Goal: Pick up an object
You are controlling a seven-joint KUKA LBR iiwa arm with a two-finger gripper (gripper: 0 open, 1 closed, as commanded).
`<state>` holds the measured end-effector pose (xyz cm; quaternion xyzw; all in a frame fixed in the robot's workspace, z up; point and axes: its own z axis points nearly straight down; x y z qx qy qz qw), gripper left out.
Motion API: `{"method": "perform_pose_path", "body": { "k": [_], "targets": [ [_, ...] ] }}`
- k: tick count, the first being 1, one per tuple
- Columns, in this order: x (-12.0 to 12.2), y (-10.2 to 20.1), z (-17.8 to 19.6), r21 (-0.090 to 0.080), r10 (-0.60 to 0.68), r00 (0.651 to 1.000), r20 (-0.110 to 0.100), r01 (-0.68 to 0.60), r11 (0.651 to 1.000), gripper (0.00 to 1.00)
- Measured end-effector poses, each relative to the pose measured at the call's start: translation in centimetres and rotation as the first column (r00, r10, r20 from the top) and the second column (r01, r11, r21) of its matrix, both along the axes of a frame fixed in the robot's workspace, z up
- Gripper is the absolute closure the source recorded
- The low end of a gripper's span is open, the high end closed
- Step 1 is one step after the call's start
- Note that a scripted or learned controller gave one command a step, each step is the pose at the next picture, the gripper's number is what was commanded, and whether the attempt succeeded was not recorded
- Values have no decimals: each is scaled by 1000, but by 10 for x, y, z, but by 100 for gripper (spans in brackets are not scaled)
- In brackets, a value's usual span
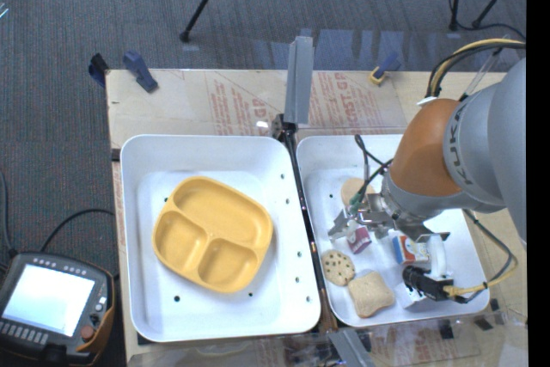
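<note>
Basically hovering low in the right bin (481, 271), past the bread slice (371, 294) and cookie (339, 267); gripper (357, 223) fingers apart, straddling a small dark red thing (359, 238). Looking like the grasping step: needing to close and lift. Yellow tray (213, 232) sitting untouched in the left bin (137, 185).

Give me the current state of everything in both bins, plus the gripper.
Yellow divided tray: flat in left bin, compartments bare.
Cookie: lying flat, right bin.
Bread slice: lying flat, near front edge.
Gripper: down in right bin over small items.
</note>
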<state>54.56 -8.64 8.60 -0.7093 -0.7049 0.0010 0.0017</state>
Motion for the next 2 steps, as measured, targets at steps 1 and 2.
{"method": "perform_pose_path", "body": {
  "k": [1,2],
  "targets": [
    [0,-1,10,1,-5,1000,0,5,1000,100],
    [68,55,136,-2,164,986,11,-164,986,100]
  ]
}}
